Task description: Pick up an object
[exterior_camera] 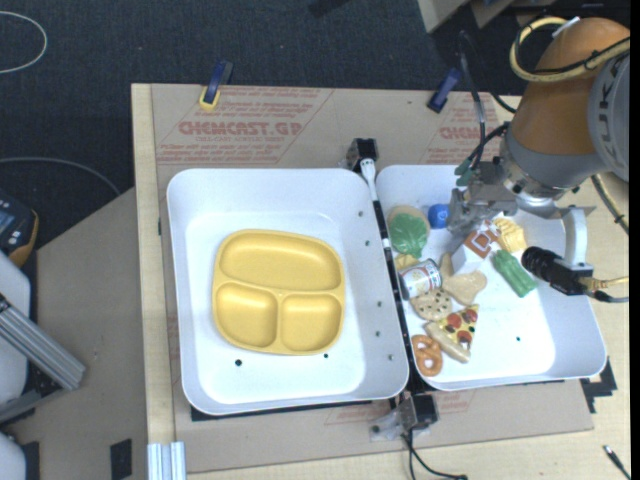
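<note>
Bright, even overhead light, soft shadows, mild glare on white bins (190,208), slightly soft focus

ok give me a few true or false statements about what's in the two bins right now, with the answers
1. The yellow divided tray lies in the left bin. True.
2. The toy food is piled in the left bin. False: the pizza slice, pretzel, green leafy piece and the rest lie in the right bin.
3. The arm's gripper is over the right bin. True.
4. The yellow divided tray has five compartments. False: it has three, one long and two smaller.
5. A small blue object sits near the right bin's far edge. True.
</note>
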Motion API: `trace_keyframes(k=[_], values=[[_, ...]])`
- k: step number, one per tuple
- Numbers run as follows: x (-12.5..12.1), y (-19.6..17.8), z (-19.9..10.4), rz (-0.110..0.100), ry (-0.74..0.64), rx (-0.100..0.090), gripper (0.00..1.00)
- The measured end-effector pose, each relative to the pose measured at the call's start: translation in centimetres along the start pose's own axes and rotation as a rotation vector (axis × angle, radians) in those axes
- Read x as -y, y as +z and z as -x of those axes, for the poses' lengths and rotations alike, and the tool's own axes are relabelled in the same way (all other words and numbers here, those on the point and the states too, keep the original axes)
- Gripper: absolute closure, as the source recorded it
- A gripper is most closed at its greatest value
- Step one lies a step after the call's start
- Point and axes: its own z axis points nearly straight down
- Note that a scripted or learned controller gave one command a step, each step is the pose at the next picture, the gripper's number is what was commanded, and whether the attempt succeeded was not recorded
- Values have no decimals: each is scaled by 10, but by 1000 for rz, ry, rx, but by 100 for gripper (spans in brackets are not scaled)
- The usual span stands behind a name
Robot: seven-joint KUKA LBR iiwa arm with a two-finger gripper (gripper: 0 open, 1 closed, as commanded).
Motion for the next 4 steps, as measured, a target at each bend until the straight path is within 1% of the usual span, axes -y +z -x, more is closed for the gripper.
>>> trace_keyframes(k=[1, 2, 3, 4], values=[[-11, 3, -49, 4, 0, 1, 100], [-25, -23, -88, 5, 1, 1, 100], [-35, -14, -92, 5, 4, 2, 100], [-20, -21, -88, -2, 5, 1, 100]])
